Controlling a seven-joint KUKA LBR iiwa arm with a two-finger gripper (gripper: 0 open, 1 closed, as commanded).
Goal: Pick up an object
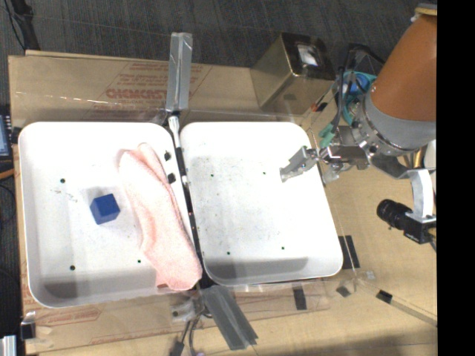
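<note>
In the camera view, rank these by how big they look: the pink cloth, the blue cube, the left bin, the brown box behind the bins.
Largest to smallest:
1. left bin
2. pink cloth
3. brown box
4. blue cube

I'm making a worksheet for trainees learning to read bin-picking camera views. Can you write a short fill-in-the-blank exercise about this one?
1. The small cube in the left bin is ____ in colour.
2. The pink cloth lies along the ____ side of the left bin.
3. The gripper hangs over the ____ bin's right edge.
4. The cube and the cloth are ____ each other, not touching.

Missing words: blue; right; right; apart from
</note>
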